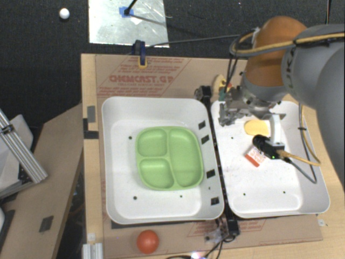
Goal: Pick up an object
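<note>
Yellow piece [256,127]: lies flat on the floor of the right bin [269,198], in its far half, pale and rounded, its far edge close under the robot's wrist. Sits just beside the hand [228,115], to the right of it in the view, clear of the bin's walls. Cannot tell whether touched by the hand or merely close to it. Red-and-white packet [253,156]: rests nearer the camera than the yellow piece, a little below it in the view, tilted on the bin floor, too small to read. Hand: hangs low over the far left corner of the right bin, near the divide between the two bins; cannot tell whether released or clenched, being blurred and seen from above. Grey arm [315,63] with orange band [272,47]: reaches in from the right and covers the far right corner of the same bin. Left bin [116,144]: holds a green divided plate [168,158], roughly centred, lying flat, well apart from the hand. On the table [59,144], outside the bins: an orange ball [147,242] just beyond the near edge of the left bin; a blue clamp [139,52] at the far edge of the brown board [145,77] under the bins; a silvery sheet [126,15] beyond that. Small white ball [64,13]: seen against the dark ground at the upper left, well apart from everything else.
</note>
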Action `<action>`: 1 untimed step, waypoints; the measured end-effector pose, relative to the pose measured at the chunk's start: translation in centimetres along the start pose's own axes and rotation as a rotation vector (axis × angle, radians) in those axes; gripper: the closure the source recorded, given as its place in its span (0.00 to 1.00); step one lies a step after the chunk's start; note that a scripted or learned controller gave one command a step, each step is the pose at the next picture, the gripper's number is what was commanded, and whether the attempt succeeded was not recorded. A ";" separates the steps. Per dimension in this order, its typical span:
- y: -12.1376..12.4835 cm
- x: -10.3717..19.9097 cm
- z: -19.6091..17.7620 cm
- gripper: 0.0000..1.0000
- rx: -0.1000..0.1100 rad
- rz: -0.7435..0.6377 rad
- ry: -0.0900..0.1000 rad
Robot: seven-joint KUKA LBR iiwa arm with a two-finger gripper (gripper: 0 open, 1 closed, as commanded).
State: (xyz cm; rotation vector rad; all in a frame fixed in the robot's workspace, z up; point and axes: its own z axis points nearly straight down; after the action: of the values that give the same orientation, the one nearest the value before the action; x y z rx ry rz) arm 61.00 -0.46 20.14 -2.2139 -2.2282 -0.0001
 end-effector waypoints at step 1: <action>-1.4 5.1 0.5 1.00 0.000 -0.001 0.000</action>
State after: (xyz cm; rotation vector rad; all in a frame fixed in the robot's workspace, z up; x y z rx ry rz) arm 59.54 4.61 19.65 -2.2124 -2.2291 0.0001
